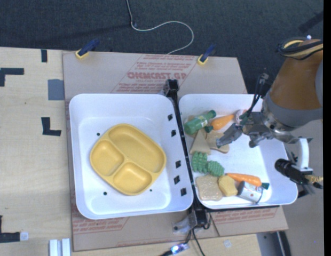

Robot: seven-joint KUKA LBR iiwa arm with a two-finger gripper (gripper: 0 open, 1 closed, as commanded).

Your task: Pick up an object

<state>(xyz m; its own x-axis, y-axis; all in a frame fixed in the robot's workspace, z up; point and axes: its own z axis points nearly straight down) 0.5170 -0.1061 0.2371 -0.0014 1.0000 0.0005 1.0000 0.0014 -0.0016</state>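
Two white bins sit side by side on a cardboard sheet laid over a pale wooden bench, with dark carpet and a white cable beyond. The left bin holds a yellow divided plate. The right bin holds toy food: a green bottle, carrot, bread. The gripper hangs above that bin's middle, fingers spread, pinching nothing.

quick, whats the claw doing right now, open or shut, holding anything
Claw: over the right bin, above the toy food; open or shut cannot be told, and nothing can be seen held in it.
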